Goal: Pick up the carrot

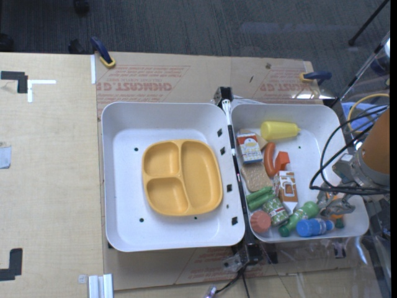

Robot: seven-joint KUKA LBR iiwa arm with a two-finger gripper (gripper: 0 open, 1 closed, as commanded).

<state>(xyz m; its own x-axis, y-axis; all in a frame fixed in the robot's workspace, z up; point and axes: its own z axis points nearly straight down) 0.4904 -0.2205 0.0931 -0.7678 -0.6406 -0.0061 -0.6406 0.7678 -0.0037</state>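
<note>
The carrot (282,161), a short orange piece, lies in the middle of the right bin (322,113), right beside a red-orange sausage shape (268,159). My gripper (334,205) hangs low over the near right corner of that bin, well to the right of the carrot and nearer the front. It sits close to a blue bottle (313,228), with cables looping around the wrist. Nothing is visibly held.
Around the carrot lie a yellow piece (280,130), a small carton (249,146), an orange-white box (286,185), green vegetables (260,197), a red round item (260,222) and a green bottle (298,218). The left bin (124,166) holds a yellow divided plate (183,177).
</note>
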